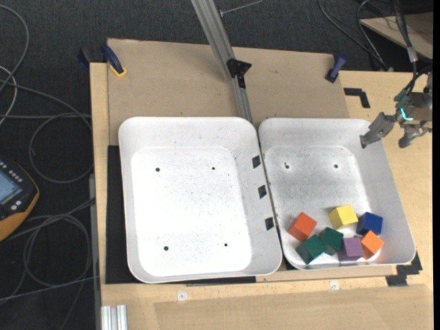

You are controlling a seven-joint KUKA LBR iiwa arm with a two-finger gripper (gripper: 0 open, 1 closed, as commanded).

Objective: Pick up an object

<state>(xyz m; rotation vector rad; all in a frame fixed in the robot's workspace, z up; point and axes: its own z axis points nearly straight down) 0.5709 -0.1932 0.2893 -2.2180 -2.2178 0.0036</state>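
The gripper (392, 132) hangs spread and empty at the right bin's (385, 177) far right rim. The blocks (337, 236) huddle in its near corner (some touching). Best to go for the yellow block (343, 216), which sits most exposed, and come straight down

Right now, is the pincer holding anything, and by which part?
Nothing is held. The pincer is open over the right bin's far right rim, apart from the blocks clustered at its near end.

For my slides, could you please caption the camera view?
Open gripper above the right bin rim; colored blocks cluster in its near corner.
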